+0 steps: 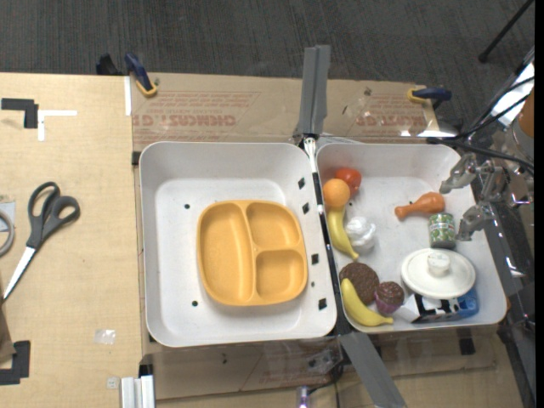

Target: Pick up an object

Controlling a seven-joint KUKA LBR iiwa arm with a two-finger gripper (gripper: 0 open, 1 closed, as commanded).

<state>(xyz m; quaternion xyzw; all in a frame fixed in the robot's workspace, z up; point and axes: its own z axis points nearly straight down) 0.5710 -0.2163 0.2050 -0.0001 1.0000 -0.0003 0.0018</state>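
Gripper (469, 198) at right edge of the right bin (387, 153), fingers spread and holding nothing, sits just beside the green can (441, 229) at mid-right of frame, likely light, rigid, slippery; grab across its round sides.

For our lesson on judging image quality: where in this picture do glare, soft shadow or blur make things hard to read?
Camera view: even overhead light and only soft shadows inside the left bin around the yellow tray; bright glare at the right edge washes out the gripper, blurring its outline; the white lid nearly blends into the right bin.
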